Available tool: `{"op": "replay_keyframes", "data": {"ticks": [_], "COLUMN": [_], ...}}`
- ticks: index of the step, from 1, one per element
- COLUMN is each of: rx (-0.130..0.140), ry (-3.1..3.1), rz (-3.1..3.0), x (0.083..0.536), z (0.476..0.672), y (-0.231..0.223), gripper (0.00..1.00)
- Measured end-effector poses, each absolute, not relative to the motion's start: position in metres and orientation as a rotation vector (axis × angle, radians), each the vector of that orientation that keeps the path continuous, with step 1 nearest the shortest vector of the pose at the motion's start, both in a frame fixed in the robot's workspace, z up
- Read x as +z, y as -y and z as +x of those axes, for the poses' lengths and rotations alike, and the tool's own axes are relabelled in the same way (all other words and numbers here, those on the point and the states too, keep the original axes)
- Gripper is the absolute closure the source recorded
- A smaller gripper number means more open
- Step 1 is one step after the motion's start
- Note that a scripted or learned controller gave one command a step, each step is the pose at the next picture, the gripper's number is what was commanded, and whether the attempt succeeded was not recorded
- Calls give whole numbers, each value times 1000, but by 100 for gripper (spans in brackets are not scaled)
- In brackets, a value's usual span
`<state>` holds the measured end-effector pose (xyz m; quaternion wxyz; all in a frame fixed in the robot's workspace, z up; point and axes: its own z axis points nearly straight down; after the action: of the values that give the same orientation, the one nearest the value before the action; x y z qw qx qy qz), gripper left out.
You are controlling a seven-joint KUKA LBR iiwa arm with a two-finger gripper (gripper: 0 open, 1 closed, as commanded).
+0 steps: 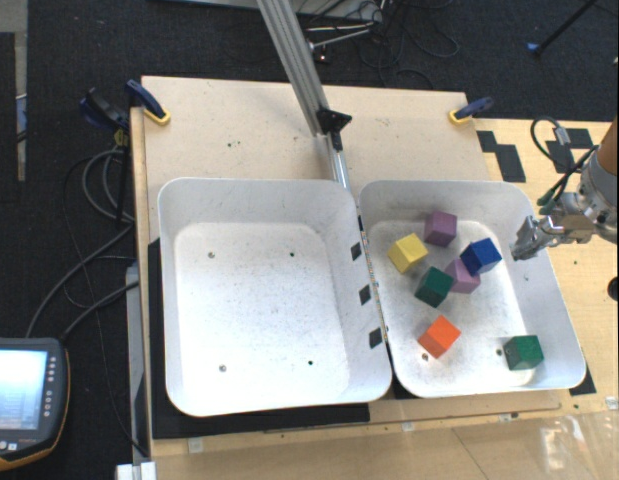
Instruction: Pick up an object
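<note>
The right bin [549,290] holds several small blocks. A yellow block [408,252] lies beside a purple block [441,227], with a blue block [481,256] to their right. A second purple block [463,275] touches a dark green block [433,287]. An orange block [439,336] lies nearer the front, and a green block [523,352] rests by the front right corner. My gripper [526,243] hangs over the bin's right rim, just right of the blue block, with nothing visibly between its fingers.
The left bin [174,268] sits beside the right one, sharing a middle wall. A slanted metal pole [294,53] runs from the top down to the bins' junction. Clamps [149,103] and cables sit at the bench's back corners. A pendant screen [19,398] is at lower left.
</note>
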<state>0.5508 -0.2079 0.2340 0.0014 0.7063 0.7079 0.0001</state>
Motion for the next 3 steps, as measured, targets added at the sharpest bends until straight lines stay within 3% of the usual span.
{"op": "replay_keyframes", "data": {"ticks": [3], "rx": [1], "ry": [-2232], "rz": [2213], "x": [219], "z": [568], "y": [48], "gripper": [100]}}
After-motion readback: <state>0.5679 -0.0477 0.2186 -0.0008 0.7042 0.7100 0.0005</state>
